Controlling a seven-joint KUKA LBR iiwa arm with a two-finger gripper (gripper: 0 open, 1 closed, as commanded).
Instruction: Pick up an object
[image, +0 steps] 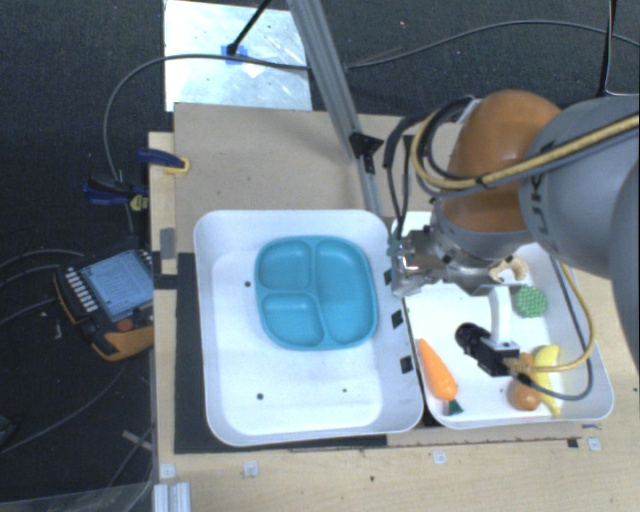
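We begin at the gripper (408, 268). It hangs low over the upper left corner of the right bin (590, 400), close to the wall between the two bins. The grey wrist covers it from above, so we cannot tell if it is open or closed. We see nothing held in it.

The nearest thing is the carrot (437, 369). It lies on the floor of the right bin by the left wall, below the gripper in the view and apart from it, with its green end toward the front edge. We judge it the most probable target: it is long and thin, and it has free floor on its right side, so a grip across it has room.

Further out, the other things sit together on the right side of the same bin. A green round piece (530, 300) is near the far right wall. A yellow piece (546, 358) and a small brown piece (523, 396) lie close to each other near the front right corner. They are crowded there, so we think they are harder to take alone.

In the left bin (300, 405) a blue divided plate (315, 292) lies flat, well apart from the gripper. Being flat and wide, it gives little to hold.

We judge the pick as not yet done.
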